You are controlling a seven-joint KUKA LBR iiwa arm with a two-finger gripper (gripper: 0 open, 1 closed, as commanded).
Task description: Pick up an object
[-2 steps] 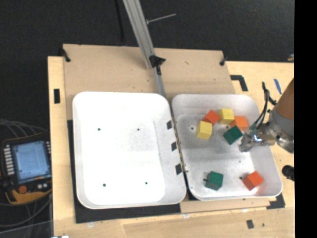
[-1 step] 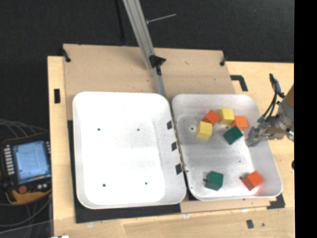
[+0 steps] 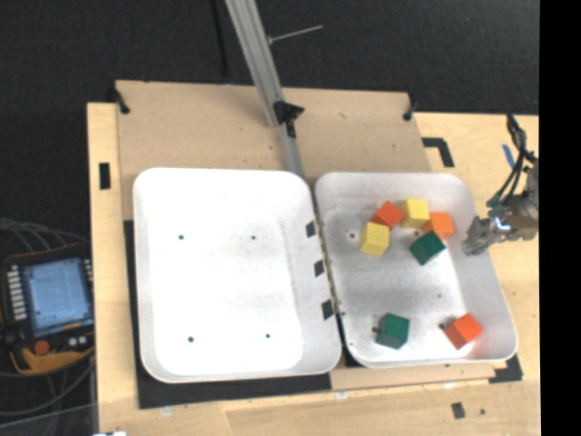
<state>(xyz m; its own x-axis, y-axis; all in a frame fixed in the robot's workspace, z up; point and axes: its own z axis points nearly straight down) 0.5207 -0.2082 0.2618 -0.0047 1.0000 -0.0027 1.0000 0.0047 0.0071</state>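
Note:
The right bin (image 3: pixel 413 189) holds several small blocks. Near its back lie an orange block (image 3: pixel 389 214), a yellow block (image 3: pixel 417 211), another orange block (image 3: pixel 441 223), a yellow block (image 3: pixel 374 239) and a green block (image 3: pixel 427 246). Toward the front sit a green block (image 3: pixel 392 330) and an orange block (image 3: pixel 464 330). My gripper (image 3: pixel 481 235) hangs at the bin's right rim, just right of the green and orange blocks at the back. Nothing shows between its fingers.
The left bin (image 3: pixel 154 243) sits beside the right one on the wooden bench. A slanted metal pole (image 3: pixel 259 53) rises behind the bins. A teach pendant (image 3: pixel 50 298) lies off the bench at the left.

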